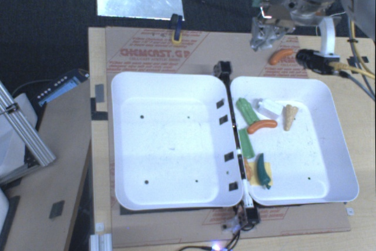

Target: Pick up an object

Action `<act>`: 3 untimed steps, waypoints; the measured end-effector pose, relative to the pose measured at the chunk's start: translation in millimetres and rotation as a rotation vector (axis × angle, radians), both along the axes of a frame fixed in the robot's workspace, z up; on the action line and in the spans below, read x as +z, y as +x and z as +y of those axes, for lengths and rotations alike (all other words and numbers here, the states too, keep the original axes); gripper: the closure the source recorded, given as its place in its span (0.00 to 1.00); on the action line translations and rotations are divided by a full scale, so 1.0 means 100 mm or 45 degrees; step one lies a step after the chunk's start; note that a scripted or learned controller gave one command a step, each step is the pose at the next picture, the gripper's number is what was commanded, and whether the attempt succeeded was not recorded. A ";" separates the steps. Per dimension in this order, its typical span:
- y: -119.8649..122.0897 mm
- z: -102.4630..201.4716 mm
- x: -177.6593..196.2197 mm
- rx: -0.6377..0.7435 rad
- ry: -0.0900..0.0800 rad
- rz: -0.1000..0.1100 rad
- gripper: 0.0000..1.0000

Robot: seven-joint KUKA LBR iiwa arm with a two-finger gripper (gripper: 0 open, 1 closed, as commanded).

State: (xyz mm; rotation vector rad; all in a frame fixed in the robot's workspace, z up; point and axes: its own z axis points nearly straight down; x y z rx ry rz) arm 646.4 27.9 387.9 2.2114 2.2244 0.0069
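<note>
While the grey two-finger gripper [265,38] hovers behind the right white bin [338,126], you cannot tell its opening. You are at the approach step. Next comes a descent toward the orange sausage-shaped toy [262,126] lying in that bin.

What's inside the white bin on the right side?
The right bin holds a green stick, an orange sausage shape, a tan cone, a whitish piece, and a green, yellow and dark pile near the divider. Whatever lies under that pile is covered.
</note>
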 end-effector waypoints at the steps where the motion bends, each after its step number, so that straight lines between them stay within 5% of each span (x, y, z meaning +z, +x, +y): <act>1: -0.11 0.85 -0.84 0.002 0.002 0.009 1.00; 2: -0.16 1.00 0.54 0.001 0.005 -0.008 1.00; 3: -0.07 1.59 -0.84 0.003 0.001 0.015 1.00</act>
